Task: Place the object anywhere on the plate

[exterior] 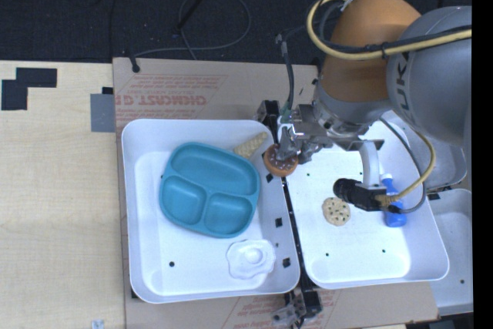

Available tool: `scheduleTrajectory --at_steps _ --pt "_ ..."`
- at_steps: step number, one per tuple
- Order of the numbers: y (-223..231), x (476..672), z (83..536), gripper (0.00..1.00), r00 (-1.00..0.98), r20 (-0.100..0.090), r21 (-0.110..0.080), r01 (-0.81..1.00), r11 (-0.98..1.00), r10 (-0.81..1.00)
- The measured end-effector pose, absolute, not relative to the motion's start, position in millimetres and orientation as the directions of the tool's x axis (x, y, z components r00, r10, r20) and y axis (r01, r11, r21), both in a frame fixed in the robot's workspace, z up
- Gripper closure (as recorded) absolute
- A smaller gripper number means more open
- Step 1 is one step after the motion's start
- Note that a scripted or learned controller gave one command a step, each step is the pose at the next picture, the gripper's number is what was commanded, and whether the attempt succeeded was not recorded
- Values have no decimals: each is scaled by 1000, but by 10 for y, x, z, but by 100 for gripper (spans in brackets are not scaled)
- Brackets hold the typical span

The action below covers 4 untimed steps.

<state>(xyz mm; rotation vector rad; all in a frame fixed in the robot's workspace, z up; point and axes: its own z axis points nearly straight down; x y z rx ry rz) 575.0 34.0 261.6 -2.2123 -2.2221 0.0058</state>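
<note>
A blue three-compartment plate (208,189) lies in the left bin (146,258). My gripper (283,153) hangs over the divider between the two bins, just right of the plate's upper right corner. It is shut on a small brown doughnut-like round (279,163) that sits at its fingertips. The round is lifted and is apart from the plate.
In the left bin, a white fried-egg toy (250,256) lies below the plate and a tan waffle-cone piece (250,145) rests by its top right corner. The right bin (370,262) holds a chip cookie (336,210) and a small blue item (395,213).
</note>
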Motion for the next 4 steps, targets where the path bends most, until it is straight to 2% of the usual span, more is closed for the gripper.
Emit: scheduleTrajectory --at_steps 1,3,4 --pt "854 5517 2600 100 -4 1 -6 1000 4 1000" --pt "1796 5244 2533 100 -5 0 -7 1000 5 1000" --pt "1779 5250 2535 0 -2 -1 -5 1000 2 1000"
